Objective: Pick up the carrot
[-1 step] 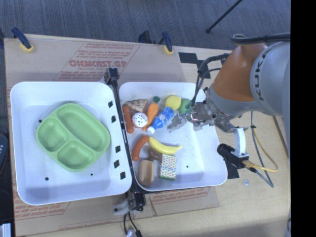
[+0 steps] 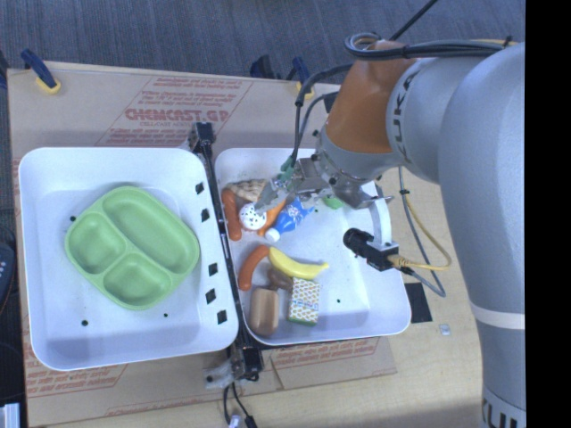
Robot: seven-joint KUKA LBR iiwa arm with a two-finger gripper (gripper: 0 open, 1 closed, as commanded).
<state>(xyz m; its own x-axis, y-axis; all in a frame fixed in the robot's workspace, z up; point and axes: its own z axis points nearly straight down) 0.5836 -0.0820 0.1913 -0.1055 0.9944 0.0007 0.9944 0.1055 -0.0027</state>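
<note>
Both white bins (image 2: 53, 328) look like moulded plastic with a soft, slightly pebbled sheen, and the green divided plate (image 2: 132, 246) in the left one is smooth matt plastic. Around that plate's neighbour bin, the toy food has a plasticky look: the banana (image 2: 297, 264) is glossy yellow, the carrot (image 2: 232, 216) a dull smooth orange, the sausage (image 2: 252, 267) faintly shiny. The cylinder (image 2: 263, 310) below the banana looks like bare wood. Under the bins lies brown printed cardboard (image 2: 178, 105), flat and matt. Beyond it the floor (image 2: 134, 16) reads as rough grey carpet. The arm (image 2: 473, 114) has a smooth satin grey shell with a glossy orange band (image 2: 370, 105)
</note>
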